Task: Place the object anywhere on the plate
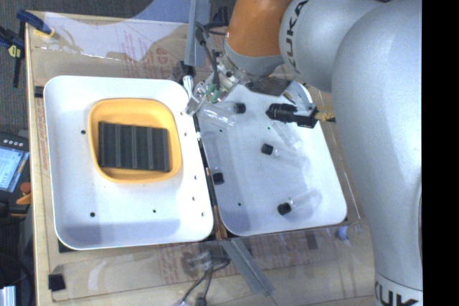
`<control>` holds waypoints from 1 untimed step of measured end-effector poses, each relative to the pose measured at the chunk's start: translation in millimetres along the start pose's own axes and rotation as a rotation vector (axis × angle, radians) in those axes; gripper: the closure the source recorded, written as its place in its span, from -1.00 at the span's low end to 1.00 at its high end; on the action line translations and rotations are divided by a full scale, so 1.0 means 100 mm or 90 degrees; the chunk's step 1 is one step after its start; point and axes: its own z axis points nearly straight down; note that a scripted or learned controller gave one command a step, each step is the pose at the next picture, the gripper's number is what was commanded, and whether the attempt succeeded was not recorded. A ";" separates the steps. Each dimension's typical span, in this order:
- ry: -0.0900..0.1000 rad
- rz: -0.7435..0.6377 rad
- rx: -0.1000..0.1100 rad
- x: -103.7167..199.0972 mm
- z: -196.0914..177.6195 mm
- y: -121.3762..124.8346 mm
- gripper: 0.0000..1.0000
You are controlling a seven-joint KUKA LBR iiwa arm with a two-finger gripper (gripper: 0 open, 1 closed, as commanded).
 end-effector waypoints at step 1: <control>0.000 0.000 0.000 0.00 0.00 0.00 -1.00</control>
